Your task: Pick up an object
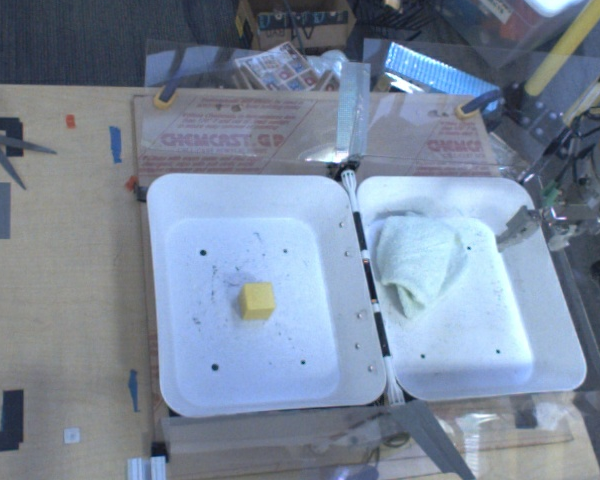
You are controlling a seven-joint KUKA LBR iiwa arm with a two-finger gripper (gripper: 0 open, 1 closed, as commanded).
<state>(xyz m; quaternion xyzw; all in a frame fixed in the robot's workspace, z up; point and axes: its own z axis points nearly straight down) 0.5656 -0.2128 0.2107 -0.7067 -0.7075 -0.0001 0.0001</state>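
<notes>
Your gripper (520, 226) sits at the right-hand rim of the right bin (540, 368), low against the bin's upper right corner, and shows as a small grey, blurred shape at the end of a faint arm that reaches in from the view's right. Whether it is open or closed cannot be told at this size and blur, and nothing can be seen held in it. The nearest thing to it is a crumpled white cloth (417, 258), which lies in the same bin, to the view's left of the gripper and slightly nearer the camera. The cloth rests against the bin's left wall, bunched into a rounded heap whose longer side runs roughly from the far edge toward the near edge, tapering to a folded tip at its near end. The rest of that bin's floor is bare apart from a few dark specks. Further to the view's left, across the dividing rims where the two bins touch, is the left bin (170, 198). A small yellow block (258, 300) sits alone near the middle of its floor, well apart from every wall and well apart from the gripper. Judging from this layout, the cloth is the closer choice for you: a short travel to the view's left and down. The block would need a reach across the whole right bin and over the divider.
</notes>
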